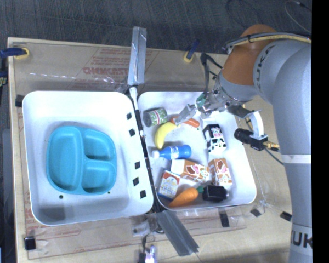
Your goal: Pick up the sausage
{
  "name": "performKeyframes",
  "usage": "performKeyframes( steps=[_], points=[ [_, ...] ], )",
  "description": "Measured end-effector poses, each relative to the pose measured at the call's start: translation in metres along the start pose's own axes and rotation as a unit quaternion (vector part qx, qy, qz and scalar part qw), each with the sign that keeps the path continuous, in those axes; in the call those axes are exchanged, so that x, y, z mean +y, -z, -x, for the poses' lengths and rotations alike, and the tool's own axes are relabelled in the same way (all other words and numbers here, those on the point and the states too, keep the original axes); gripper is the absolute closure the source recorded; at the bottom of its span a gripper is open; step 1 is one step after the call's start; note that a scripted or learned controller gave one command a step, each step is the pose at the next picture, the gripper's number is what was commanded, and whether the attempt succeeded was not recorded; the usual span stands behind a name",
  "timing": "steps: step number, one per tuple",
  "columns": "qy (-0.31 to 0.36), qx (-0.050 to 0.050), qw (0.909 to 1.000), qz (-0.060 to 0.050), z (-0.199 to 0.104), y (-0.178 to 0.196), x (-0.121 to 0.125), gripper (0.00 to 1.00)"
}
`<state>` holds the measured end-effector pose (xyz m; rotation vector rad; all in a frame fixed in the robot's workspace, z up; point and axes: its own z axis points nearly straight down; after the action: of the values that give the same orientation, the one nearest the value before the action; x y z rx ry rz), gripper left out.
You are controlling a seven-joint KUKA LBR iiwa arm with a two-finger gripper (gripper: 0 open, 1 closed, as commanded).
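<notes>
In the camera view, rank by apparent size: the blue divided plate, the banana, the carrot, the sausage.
1. blue divided plate, by far the largest.
2. banana and carrot: look about alike, so unranked.
3. sausage: smallest, partly hidden by the gripper.

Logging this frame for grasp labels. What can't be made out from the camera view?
- Gripper: fingers too small and blurred to tell open from shut, or whether they touch the orange-red sausage.
- Sausage: its upper end hidden by the gripper.
- Small green-labelled can: label print too small to read.
- Black object beside the orange carrot: dark, identity unclear.
</notes>
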<state>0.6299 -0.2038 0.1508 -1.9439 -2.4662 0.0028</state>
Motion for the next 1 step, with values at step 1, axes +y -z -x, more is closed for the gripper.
performKeyframes(
  steps=[1],
  points=[
    [0.027, -0.003, 0.9996, 0.007, 0.0085, -0.0497, 0.0153, 0.00]
  ],
)
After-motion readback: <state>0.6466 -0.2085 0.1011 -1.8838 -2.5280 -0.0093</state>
